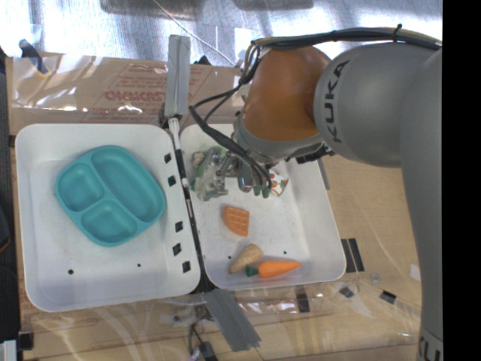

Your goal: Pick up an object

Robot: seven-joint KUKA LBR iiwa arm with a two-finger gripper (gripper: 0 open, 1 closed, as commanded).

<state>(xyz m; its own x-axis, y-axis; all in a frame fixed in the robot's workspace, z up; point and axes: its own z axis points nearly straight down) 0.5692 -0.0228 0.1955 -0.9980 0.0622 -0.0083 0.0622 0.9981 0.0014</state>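
- Arm (pixel 376 104): grey, with an orange band (pixel 282 92) above the wrist.
- Two bins (pixel 45 277): white.
- Divided plate (pixel 110 194) in the left bin: teal.
- Carrot (pixel 276 268): bright orange with a green tip.
- Waffle-like piece (pixel 236 220): orange, grid-patterned (small squares).
- Rounded piece (pixel 245 258) beside the carrot: pale beige.
- Worktop (pixel 376 224): tan.

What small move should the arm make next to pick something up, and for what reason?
Probably a short shift toward the near side of the right bin, then a descent. The gripper sits at the far end of that bin, among a cluttered greenish object, while the orange waffle piece lies apart on bare floor just in front of it, an easier target than the carrot by the near wall.
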